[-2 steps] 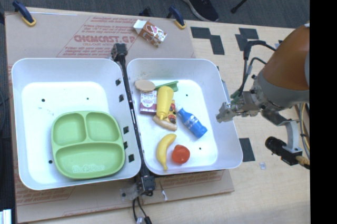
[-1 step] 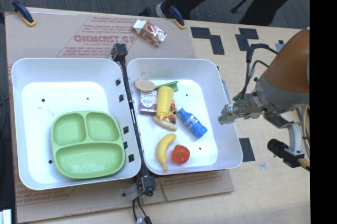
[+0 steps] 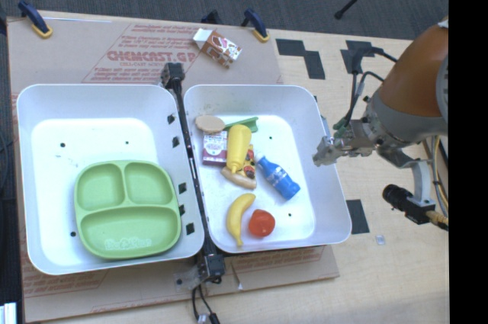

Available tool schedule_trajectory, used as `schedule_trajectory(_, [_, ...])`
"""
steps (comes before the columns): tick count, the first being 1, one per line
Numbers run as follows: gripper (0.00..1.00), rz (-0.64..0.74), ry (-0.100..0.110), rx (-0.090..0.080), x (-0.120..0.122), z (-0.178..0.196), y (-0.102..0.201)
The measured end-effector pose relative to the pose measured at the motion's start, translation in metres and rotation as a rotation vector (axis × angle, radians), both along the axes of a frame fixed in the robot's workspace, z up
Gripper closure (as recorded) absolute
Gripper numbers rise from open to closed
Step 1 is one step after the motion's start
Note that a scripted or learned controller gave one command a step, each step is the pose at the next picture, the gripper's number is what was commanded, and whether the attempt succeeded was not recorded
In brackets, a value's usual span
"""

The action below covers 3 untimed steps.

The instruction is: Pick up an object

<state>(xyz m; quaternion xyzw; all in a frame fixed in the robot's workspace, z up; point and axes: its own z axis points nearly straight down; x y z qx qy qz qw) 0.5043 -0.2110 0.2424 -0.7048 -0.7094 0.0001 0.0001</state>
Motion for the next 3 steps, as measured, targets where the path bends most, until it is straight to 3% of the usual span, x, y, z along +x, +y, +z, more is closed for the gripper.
schedule_trajectory(1, [0.0,0.0,0.0,0.0,0.0,0.0,0.0])
schedule_trajectory(2, [0.0,0.0,0.006,0.002,-0.005,-0.119,0.001])
schedule_trajectory(3, [0.0,0.002,0.005,0.002,0.02,-0.151,0.069])
